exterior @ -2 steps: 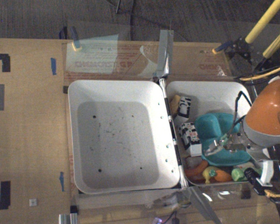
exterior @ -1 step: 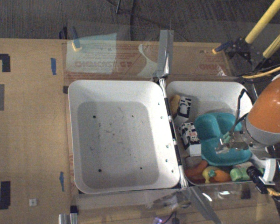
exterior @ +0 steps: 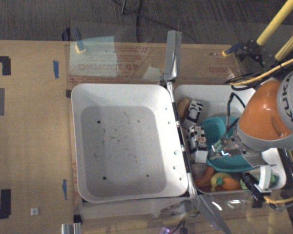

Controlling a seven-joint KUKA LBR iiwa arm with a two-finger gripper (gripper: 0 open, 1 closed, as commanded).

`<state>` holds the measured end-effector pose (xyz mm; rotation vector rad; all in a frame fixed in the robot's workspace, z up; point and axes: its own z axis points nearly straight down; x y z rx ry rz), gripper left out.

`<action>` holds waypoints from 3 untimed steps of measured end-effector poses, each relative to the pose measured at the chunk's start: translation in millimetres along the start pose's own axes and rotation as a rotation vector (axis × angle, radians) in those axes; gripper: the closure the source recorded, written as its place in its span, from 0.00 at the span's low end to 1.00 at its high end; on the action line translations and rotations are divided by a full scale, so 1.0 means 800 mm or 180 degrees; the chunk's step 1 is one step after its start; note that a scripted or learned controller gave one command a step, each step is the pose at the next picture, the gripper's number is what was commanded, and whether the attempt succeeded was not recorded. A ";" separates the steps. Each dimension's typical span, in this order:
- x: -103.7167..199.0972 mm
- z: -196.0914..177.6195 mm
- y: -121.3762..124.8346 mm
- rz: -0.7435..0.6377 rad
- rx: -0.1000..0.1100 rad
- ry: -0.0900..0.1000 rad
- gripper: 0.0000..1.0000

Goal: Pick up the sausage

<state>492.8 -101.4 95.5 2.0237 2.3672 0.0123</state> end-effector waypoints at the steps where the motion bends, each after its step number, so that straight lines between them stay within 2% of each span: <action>1: 0.089 -0.111 0.060 -0.0346 0.0070 0.0054 1.00; 2: 0.089 -0.111 0.060 -0.0347 0.0071 0.0053 0.00; 3: 0.195 -0.113 0.066 -0.0299 0.0076 0.0055 0.00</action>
